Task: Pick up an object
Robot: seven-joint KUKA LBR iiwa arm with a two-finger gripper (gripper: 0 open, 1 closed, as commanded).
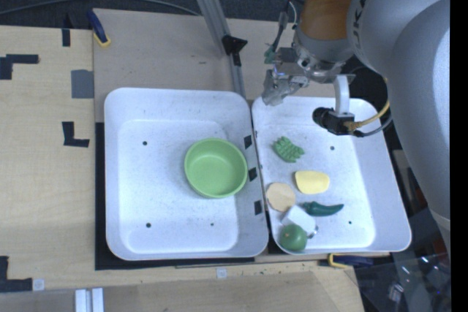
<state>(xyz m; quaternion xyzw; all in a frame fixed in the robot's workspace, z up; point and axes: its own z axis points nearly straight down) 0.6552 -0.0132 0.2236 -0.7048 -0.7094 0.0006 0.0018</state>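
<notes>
Green toy (pixel 288 150) lies below the pincer (pixel 276 95); its state cannot be told.

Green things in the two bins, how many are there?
4: a green bowl in the left bin; in the right bin, a ridged green piece, a dark green pepper and a green ball at the near edge.

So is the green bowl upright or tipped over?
Upright: the green bowl sits in the left bin with its round opening facing up.
</notes>
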